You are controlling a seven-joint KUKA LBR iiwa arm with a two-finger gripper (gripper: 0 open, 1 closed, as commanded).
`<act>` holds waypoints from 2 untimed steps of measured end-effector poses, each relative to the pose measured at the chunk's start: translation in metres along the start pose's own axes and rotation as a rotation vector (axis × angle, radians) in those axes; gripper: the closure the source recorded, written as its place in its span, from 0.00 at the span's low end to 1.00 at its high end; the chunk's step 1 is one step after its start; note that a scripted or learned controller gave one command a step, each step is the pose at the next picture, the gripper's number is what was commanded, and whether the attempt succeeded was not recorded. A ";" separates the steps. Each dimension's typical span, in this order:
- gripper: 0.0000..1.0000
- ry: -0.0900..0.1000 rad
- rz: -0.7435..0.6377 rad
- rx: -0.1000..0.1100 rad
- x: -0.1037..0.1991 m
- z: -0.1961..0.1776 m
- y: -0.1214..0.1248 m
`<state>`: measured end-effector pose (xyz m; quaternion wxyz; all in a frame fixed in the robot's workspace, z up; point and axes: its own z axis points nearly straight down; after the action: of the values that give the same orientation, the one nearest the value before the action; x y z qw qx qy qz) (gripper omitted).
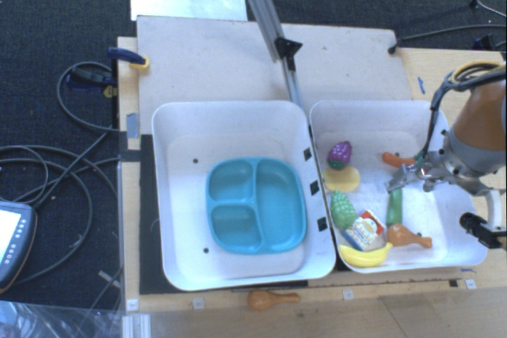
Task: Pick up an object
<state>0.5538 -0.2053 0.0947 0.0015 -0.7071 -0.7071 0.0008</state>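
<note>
Two white bins sit side by side on the surface. Left bin [178,170] holds a blue divided tray [256,204]. Right bin [372,116] holds the toy food, all candidates for the pick.

Contents of right bin: purple grapes [340,153] toward the far left; a yellow round piece [342,180] just near of them; a green bumpy piece [342,209] near again; a small printed packet [366,231] beside it; a banana [365,255] along the near wall; a green pepper-like stick [394,207] mid-bin; an orange drumstick-shaped piece [409,236] near right; an orange carrot-like piece [394,159] toward the far right. Another orange piece [274,298] lies outside the bins, on the near edge of the surface.

Arm enters from the right. End effector [404,176] hangs low over the right bin, between the carrot-like piece and the green stick, close to both. Cannot tell how it is set; too small and blurred. Nothing visibly held.

Risks from here, as judgement:
- Tool sits between two targets; a descent could land on bare bin floor and close on nothing.
- Green stick is slim and smooth; off-centre contact could roll it away.
- Packet, banana, drumstick and bumpy piece crowd together; a grab there may pinch two things or jam on a neighbour.
- Carrot-like piece lies near the far right wall; the wall may block a clean approach.
</note>
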 end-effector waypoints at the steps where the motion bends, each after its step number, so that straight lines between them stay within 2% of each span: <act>1: 1.00 -0.002 0.001 -0.006 -0.001 -0.014 0.001; 2: 1.00 -0.003 -0.004 -0.009 -0.004 -0.058 0.003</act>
<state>0.5573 -0.2091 0.1525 -0.0030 -0.7058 -0.7084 -0.0013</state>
